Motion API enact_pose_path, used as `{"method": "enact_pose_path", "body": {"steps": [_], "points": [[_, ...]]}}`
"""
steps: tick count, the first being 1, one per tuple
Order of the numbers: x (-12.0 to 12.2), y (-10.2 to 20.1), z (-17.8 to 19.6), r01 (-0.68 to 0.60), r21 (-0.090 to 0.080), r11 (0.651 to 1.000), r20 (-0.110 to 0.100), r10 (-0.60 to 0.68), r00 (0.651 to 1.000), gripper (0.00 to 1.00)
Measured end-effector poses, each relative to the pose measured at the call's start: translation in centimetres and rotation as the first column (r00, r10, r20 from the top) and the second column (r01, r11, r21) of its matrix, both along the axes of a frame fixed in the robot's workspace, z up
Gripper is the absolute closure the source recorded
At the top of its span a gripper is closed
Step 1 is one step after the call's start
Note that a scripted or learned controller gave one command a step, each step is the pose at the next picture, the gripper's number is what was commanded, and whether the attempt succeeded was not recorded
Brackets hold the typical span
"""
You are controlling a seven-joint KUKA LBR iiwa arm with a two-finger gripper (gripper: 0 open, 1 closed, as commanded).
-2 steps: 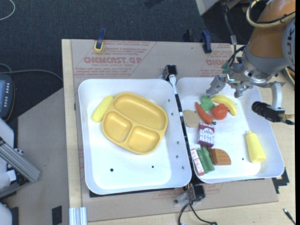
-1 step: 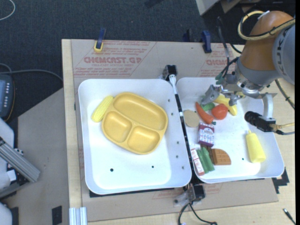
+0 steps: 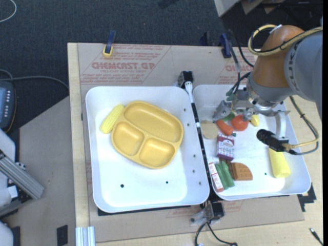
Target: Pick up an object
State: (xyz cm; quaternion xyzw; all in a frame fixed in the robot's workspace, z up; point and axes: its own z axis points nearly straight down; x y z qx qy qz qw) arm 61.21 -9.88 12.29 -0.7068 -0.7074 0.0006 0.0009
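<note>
- Right bin (image 3: 256, 155): the working bin, in which all the loose small items lie.
- Gripper (image 3: 231, 113): placed low over the 11 o'clock part of the right bin, directly above two small items. It cannot be told whether it is apart or together, as the wrist hides it from above. Nothing is seen to be held.
- Red round piece (image 3: 239, 122): tomato-like, just under the gripper at its 5 o'clock side. It is judged the likeliest thing to be picked.
- Orange piece (image 3: 224, 127): carrot-like, lying touching or just beside the red round piece, at its 8 o'clock.
- Small yellow piece (image 3: 254, 120): just beside the red round piece, at its 3 o'clock.
- Beige disc (image 3: 208, 130): flat, at the bin's 9 o'clock wall.
- Maroon packet (image 3: 225, 148): at 6 o'clock of the orange piece, near it.
- Green piece (image 3: 224, 168) and red-and-white carton (image 3: 215, 176): side by side at the bin's 7 o'clock corner.
- Brown waffle slice (image 3: 241, 171): just beside the green piece, at 6 o'clock in the bin.
- Yellow block (image 3: 279, 164): at 4 o'clock, well apart from the cluster.
- Left bin (image 3: 102, 158): a yellow divided plate (image 3: 147, 134) is held in it, with a corn cob (image 3: 111, 118) against the plate's 10 o'clock edge.
- Handling note: the items under the gripper are crowded, so one piece should be centred on before closing. A round piece is judged liable to roll or squirt sideways; a straight, slow lift is advised, and the grasp should be confirmed once it is clear of the bin floor.
</note>
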Motion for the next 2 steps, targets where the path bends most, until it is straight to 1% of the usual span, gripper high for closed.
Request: {"method": "enact_pose_path", "body": {"steps": [1, 2], "points": [[0.2, 0.1, -3.7, 0.002, 0.001, 1.0, 0.006, -0.002, 1.0, 0.0], [0.4, 0.1, -2.3, 0.002, 0.0, 1.0, 0.013, -0.002, 1.0, 1.0]]}}
